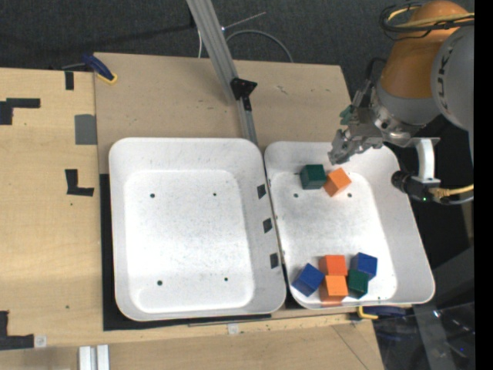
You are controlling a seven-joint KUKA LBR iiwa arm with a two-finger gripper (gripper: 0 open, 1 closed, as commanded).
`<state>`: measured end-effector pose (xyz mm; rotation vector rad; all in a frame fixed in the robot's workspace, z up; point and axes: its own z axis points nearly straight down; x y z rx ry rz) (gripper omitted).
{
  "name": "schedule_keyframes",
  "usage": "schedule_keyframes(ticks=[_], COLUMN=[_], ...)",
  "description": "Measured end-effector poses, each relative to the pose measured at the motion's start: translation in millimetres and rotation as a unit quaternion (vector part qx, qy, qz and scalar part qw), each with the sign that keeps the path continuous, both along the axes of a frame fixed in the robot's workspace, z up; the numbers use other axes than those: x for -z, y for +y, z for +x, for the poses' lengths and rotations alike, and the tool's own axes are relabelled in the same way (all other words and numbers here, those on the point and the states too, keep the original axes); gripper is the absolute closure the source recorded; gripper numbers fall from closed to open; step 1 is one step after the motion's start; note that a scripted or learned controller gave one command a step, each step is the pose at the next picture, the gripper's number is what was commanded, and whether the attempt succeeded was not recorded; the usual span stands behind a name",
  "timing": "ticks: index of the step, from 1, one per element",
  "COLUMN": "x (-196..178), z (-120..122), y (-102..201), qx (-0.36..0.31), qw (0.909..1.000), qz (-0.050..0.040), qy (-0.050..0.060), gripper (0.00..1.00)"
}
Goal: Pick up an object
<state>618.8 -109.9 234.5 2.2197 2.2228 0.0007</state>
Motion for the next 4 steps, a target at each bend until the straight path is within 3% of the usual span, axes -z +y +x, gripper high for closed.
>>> schedule_keyframes(ticks=[2, 3, 4], x=[-2.9, 1.9, -5.0], z=[-10.4, -38.8, -52.4], y=[96.3, 148.3, 194.2], qx=[-0.002, -0.002, -0.003], qw=[1.0, 1.0, 1.0], qz=[0.0008, 0.0006, 0.0009], qy=[0.001, 0.002, 0.001], gripper=[1.0, 1.0, 1.0])
